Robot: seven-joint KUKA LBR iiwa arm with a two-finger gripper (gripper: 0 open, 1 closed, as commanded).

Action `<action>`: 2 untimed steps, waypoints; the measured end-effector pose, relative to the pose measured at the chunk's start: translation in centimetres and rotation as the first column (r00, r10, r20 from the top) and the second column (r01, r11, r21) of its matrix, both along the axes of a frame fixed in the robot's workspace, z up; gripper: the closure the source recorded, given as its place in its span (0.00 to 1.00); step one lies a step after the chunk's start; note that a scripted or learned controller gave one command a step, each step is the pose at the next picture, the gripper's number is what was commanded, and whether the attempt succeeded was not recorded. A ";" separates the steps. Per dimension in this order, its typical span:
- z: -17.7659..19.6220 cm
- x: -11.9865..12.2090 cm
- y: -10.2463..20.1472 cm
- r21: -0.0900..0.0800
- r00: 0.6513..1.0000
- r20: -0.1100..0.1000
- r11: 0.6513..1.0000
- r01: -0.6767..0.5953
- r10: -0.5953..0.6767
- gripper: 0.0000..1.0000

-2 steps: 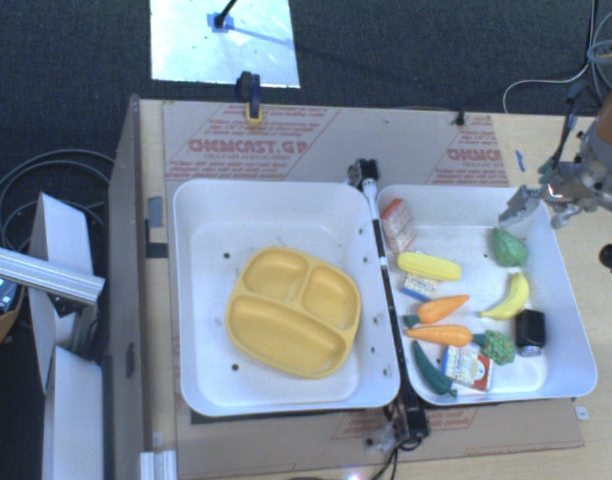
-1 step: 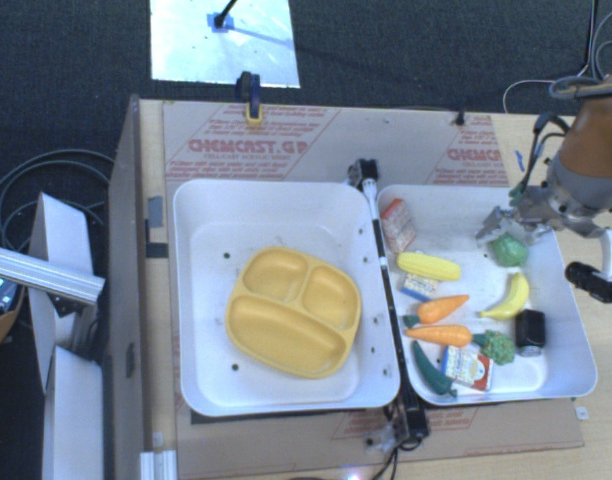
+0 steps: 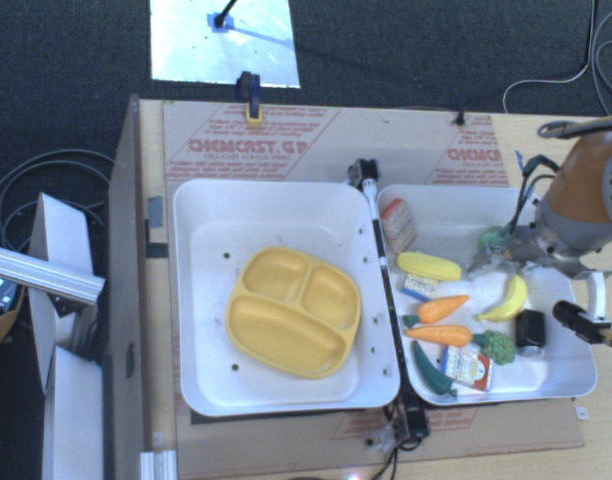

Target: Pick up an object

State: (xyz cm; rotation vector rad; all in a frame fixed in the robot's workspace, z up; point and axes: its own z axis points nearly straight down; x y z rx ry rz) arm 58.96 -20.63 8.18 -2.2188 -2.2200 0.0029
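The right bin [image 3: 571,378] holds several toy foods. Among them are a yellow corn cob [image 3: 429,266], a banana [image 3: 507,299], two carrots [image 3: 443,309] [image 3: 441,335] and a broccoli [image 3: 498,346]. A dark green pepper [image 3: 429,368], a red-and-white packet [image 3: 398,223] and a black block [image 3: 530,330] lie there too. My gripper [image 3: 491,253] reaches in from the right. It hangs low over the bin's upper middle, beside a small green item [image 3: 493,236] and just above the banana. Nothing is visibly held.
In the left bin [image 3: 201,268] lies a yellow divided tray [image 3: 291,311]. A central wall [image 3: 381,268] separates the two bins. The arm's orange band [image 3: 591,173] hangs over the right bin's far corner. Cardboard [image 3: 286,143] lies under both bins.
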 end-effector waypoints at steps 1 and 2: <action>0.2 -5.2 0.0 0.000 1.000 0.000 1.000 0.002 -0.002 0.00; 1.3 -4.8 0.0 -0.002 1.000 0.007 1.000 -0.001 0.001 1.00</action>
